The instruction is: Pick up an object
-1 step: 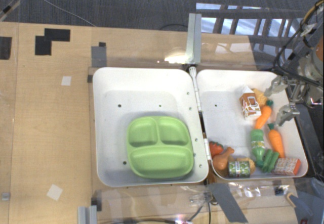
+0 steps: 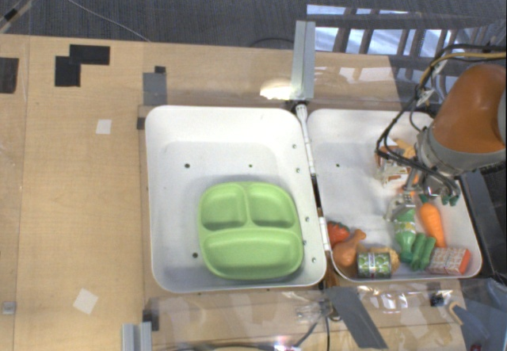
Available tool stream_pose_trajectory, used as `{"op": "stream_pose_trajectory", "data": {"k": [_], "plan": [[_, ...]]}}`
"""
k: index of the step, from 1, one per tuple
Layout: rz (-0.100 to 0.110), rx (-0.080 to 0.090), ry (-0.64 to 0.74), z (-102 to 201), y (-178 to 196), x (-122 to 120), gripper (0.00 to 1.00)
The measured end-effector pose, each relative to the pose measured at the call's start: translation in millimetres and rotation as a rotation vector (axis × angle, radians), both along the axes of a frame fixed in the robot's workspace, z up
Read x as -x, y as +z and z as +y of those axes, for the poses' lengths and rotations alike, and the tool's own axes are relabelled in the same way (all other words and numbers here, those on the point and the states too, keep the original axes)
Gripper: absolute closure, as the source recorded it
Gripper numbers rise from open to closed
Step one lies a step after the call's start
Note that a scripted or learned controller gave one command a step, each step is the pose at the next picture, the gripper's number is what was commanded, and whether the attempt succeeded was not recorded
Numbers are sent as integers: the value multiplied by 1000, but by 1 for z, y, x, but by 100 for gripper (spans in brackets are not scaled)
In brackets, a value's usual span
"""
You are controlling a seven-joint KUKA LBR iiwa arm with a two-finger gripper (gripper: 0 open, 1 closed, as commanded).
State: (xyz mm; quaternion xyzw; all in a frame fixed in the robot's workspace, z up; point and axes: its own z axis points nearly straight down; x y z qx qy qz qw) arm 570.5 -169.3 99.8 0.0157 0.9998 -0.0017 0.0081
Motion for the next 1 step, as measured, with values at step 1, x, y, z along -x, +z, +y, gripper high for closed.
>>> {"op": "stream_pose_trajectory", "data": {"k": [1], "plan": [[-1,0,41,-1,-10,42,0]]}}
